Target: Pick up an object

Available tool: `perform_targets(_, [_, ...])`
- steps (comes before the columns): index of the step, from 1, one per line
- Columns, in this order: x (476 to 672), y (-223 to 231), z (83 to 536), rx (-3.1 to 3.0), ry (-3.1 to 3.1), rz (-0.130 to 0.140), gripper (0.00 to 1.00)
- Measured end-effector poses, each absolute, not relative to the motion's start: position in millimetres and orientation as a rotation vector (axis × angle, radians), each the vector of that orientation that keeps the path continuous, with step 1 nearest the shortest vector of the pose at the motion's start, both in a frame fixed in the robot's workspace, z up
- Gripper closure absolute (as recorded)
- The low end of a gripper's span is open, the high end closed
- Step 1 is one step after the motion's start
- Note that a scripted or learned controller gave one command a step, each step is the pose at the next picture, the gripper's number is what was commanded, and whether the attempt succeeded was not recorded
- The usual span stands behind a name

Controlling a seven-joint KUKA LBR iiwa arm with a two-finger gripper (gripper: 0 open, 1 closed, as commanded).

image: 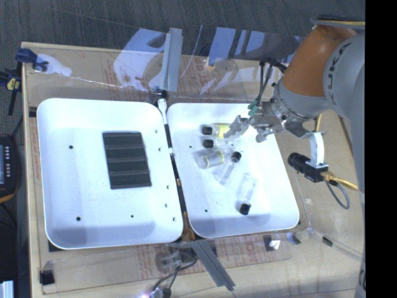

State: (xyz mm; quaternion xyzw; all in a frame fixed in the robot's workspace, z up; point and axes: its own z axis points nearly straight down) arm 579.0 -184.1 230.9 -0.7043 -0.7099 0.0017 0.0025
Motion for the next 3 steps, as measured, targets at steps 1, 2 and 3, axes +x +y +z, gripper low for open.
perform_targets(1, [628.1,-181,115,-2.046,-2.393,-0.004,0.00])
perform_targets(2, [637.6,-171,94,-2.020,-2.410,-0.002,0.00])
perform_targets(3, [594.0,-175,91,-1.989,-2.428,0.003,0.00])
